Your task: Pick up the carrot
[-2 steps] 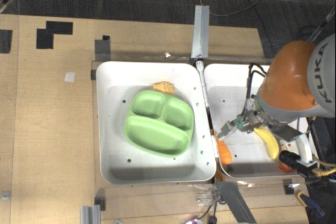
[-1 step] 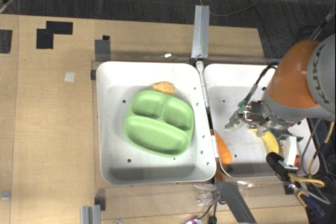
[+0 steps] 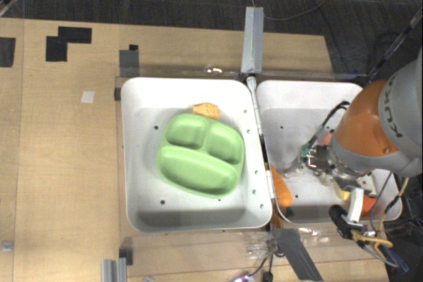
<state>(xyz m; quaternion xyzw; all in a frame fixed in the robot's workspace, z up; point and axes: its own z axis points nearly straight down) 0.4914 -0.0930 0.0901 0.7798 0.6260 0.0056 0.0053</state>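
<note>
The carrot is a short orange piece lying in the right bin, against its left wall near the front corner. My gripper hangs low over the middle of that bin, under the grey arm with its orange band. It is a little to the right of the carrot and further back, and apart from it. The wrist hides how the gripper stands, and nothing shows in its grasp.
The left bin holds a green divided plate with a small tan-orange food piece at its far rim. A metal divider post stands behind the wall between the bins.
</note>
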